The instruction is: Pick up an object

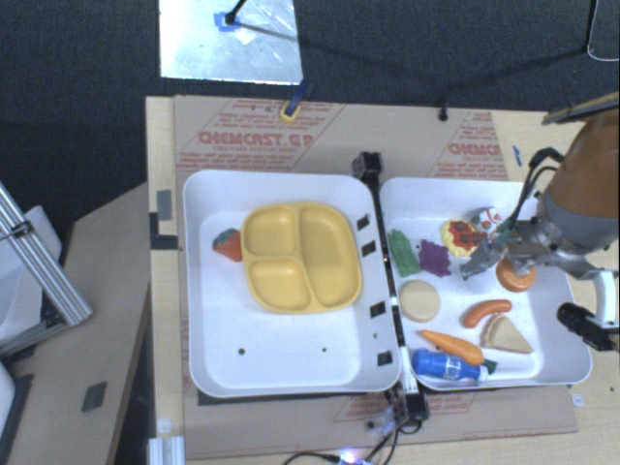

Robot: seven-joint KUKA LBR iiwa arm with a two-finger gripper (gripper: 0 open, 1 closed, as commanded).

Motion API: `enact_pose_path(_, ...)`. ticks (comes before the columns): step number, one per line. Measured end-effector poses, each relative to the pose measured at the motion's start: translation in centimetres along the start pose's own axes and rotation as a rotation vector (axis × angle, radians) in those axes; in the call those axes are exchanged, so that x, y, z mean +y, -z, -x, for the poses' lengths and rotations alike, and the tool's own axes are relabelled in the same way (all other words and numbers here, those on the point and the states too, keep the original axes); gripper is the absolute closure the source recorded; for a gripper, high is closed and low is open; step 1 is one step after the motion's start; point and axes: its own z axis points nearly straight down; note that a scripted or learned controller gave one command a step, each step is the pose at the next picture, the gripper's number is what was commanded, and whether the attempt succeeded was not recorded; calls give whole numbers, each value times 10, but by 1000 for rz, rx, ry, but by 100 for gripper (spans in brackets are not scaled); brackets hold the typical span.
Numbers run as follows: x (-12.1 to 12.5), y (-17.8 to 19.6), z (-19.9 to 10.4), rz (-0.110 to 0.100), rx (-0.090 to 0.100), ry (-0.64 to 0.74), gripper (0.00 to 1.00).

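My gripper (482, 258) hangs over the right bin (562, 361), in its upper middle. It sits between a yellow and red toy (460, 233) on its left and an orange round piece (515, 276) on its right. Nothing is visibly held. Around it lie a green vegetable (403, 252), purple grapes (434, 258), a beige round cookie (419, 300), a red sausage (485, 311), a carrot (451, 345), a sandwich wedge (506, 335) and a blue bottle (444, 366).
The left bin (208, 347) holds a yellow divided plate (298, 258) and a small strawberry (229, 244) at the plate's left. A black divider with clips (383, 269) runs between the bins. The grey and orange arm (586, 192) covers the right bin's far right corner.
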Motion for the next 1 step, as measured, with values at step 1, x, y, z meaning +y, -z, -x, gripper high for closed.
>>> enact_pose_path(1, 3, 6, 0, 12, -2, 3, 0)
